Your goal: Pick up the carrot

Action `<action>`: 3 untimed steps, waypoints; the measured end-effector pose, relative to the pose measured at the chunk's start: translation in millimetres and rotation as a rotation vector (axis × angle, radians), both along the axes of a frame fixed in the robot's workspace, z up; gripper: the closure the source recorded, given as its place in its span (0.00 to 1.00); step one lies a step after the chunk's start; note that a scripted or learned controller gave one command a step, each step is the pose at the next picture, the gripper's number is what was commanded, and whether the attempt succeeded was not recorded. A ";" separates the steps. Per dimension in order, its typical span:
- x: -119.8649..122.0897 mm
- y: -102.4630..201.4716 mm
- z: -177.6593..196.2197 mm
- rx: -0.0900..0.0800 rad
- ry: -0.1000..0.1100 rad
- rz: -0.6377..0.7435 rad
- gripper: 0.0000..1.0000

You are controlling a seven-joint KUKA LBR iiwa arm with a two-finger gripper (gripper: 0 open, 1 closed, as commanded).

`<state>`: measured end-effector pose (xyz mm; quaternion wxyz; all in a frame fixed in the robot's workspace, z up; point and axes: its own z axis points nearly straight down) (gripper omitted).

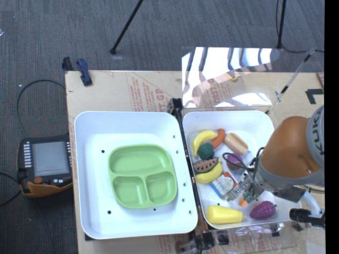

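op: carrot (219,137) lies in the right bin (265,121), at its far side, wedged between the banana (204,139) and the hot dog (236,143), touching both as far as i can see.

desk: and the arm?

op: my gripper (244,192) is low at the bin's near side, over the juice pouch (223,184), between the lemon-yellow fruit (224,214) and the grapes (262,210), well apart from the carrot. whether it is spread or closed i cannot tell; no object shows in it.

desk: progress?

op: by my reading, nothing done yet. the reach across to the carrot, the grasp and the lift all remain. the green divided plate (142,175) sits in the left bin (95,136).
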<state>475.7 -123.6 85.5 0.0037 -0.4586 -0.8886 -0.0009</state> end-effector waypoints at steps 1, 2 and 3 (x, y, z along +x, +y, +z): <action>0.0 -0.7 9.0 0.001 0.001 -0.008 1.00; -0.1 -0.6 17.4 0.003 0.003 -0.017 1.00; 1.4 -2.0 18.3 -0.001 -0.003 -0.020 0.00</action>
